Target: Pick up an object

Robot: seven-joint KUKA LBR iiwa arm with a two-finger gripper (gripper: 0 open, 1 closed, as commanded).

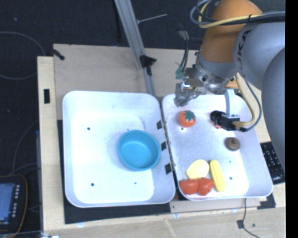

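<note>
My gripper (183, 98) hangs over the far left corner of the right bin (253, 182), just above and left of a small orange-red tomato with a green top (186, 118). Nothing shows between its fingers. Further toward the near edge of the same bin lie a pale yellow lemon-like piece (197, 169), a yellow corn cob (217, 175) and a red pepper-like piece (196, 186). A small brown round thing (232, 143) sits near the bin's right side.
The left bin (79, 113) holds a blue bowl (138, 150) near its middle. A slanted metal rail (134, 38) runs down to the gap between the bins. The arm's grey body fills the upper right.
</note>
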